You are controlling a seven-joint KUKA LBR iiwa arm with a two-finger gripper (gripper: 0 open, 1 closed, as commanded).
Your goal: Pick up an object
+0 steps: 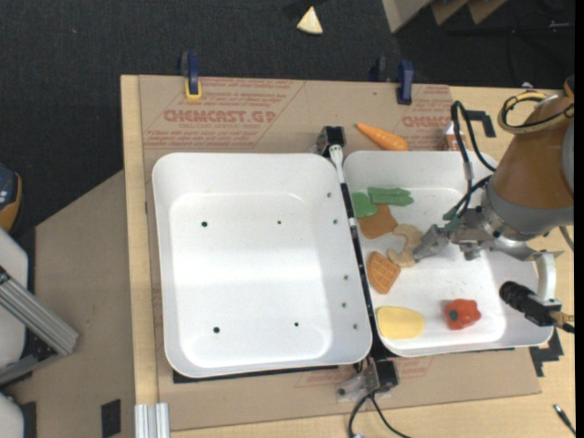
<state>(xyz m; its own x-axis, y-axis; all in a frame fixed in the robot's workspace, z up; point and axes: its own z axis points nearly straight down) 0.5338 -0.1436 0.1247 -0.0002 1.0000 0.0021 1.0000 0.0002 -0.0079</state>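
The left bin point(251, 263) is a shallow tray of smooth white plastic with rounded corners and a few small dark dots on its floor. It sits on a flat brown board point(228, 108) printed with red lettering, held at the far edge by two blue clamps point(191, 65). Beyond the board, on the dark speckled floor, lies a small pale yellow wedge point(310, 21).

Where the two bins meet, a black strip runs between their rims. Just behind the right bin, on the board, lies an orange carrot point(381, 137), long and tapered.

The right bin point(484, 336) is the same glossy white plastic. Along its left side sit the things I could pick: a green leafy piece point(381, 199) with a bumpy outline, a flat tan-orange slab point(377, 223) touching it just in front, and nearer still a ridged orange wedge like a slice of bread or a croissant point(382, 272). A curled beige piece point(406, 241) lies between the slab and the wedge. At the near edge rests a smooth, rounded yellow lump point(400, 322), and to its right a shiny red pepper point(463, 313) with a green stem.

My gripper point(422, 249) is grey metal and reaches in from the right, its tips low over the bin beside the beige piece and the ridged wedge. I cannot tell whether it is wide or narrow, nor whether it has anything between its tips. Behind it my wrist carries a smooth orange band point(534, 167) and looped black cables.
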